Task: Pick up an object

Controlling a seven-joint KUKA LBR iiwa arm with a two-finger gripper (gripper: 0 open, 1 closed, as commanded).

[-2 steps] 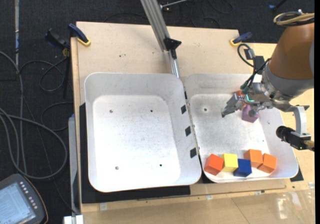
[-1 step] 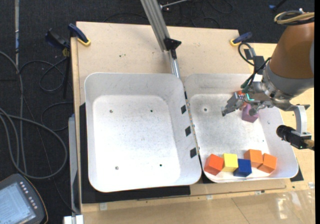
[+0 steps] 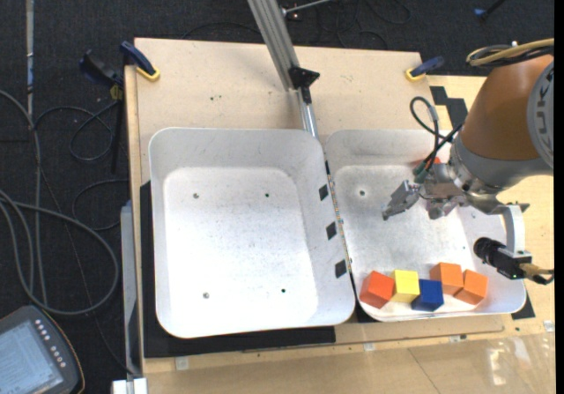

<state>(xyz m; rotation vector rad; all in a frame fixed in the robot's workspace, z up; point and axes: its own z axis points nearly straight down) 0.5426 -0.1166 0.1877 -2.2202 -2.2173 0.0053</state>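
Several small blocks lie in a row along the near edge of the right bin [image 3: 370,150]: an orange block [image 3: 379,288], a yellow block [image 3: 406,283], a blue block [image 3: 430,295], and two more orange blocks [image 3: 450,275] [image 3: 475,286]. My gripper [image 3: 404,201] hangs over the middle of the right bin, above and behind the row of blocks and apart from them. It points toward the left. The orange-banded wrist [image 3: 502,119] hides the bin's far right part.
The left bin [image 3: 229,225] sits beside the right one, sharing a ridge marked with black tabs [image 3: 332,229]. A slanted metal pole [image 3: 269,18] reaches over the bench's back edge. Clamps [image 3: 139,62] [image 3: 425,68] hold the back corners.
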